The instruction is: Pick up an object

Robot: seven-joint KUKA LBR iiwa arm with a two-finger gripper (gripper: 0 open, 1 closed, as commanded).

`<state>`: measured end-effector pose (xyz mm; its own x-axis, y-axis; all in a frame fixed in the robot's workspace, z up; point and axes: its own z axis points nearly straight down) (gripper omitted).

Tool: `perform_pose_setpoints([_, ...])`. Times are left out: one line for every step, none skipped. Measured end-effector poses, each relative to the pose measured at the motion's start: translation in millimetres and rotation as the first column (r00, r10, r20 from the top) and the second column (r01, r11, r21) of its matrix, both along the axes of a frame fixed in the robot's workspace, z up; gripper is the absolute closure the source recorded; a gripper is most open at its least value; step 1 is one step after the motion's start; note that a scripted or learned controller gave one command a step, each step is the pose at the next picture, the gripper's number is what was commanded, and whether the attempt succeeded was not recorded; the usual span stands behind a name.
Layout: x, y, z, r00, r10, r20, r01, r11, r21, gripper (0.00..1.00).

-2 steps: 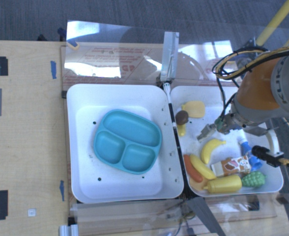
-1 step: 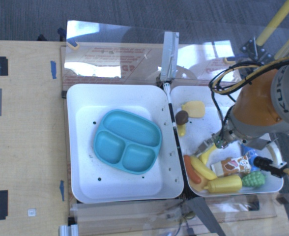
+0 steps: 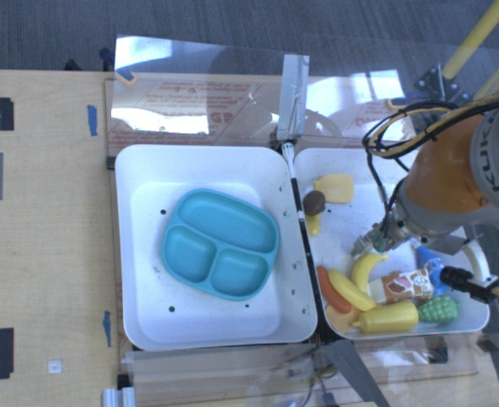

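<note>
Two-finger gripper (image 3: 373, 242) hung low in the right white bin (image 3: 349, 161), just above the yellow plastic banana (image 3: 367, 270); finger state could not be told. Nearby lay a red-orange toy (image 3: 334, 288) and green bumpy toy (image 3: 438, 309). Blue divided plate (image 3: 221, 243) sat in left bin (image 3: 139, 227).

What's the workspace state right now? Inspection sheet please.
Surface: wooden bench bearing two white bins, left bin and right bin.
Job's things: right bin holds banana, yellow bottle, green toy, orange toy, brown ball, yellow block, small carton.
Clutter: blue divided plate in left bin.
Grippers: gripper low over right bin, just above the banana; finger state unclear.
Cables: black and yellow cables looped above the wrist.
Surroundings: grey carpet, clear panel behind bins.
</note>
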<state>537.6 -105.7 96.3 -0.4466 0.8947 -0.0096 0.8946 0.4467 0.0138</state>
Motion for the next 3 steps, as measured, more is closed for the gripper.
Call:
perform_pose_setpoints([10.8,65.2,102.8,0.994,-0.108,-0.014,0.108,0.994,0.004,1.00])
perform_pose_setpoints([9.4,63.4,100.3,0.994,-0.111,-0.019,0.111,0.994,0.002,0.00])
perform_pose_setpoints([-1.3,3.1,-9.3,1.000,0.009,-0.010,-0.009,1.000,0.001,0.00])
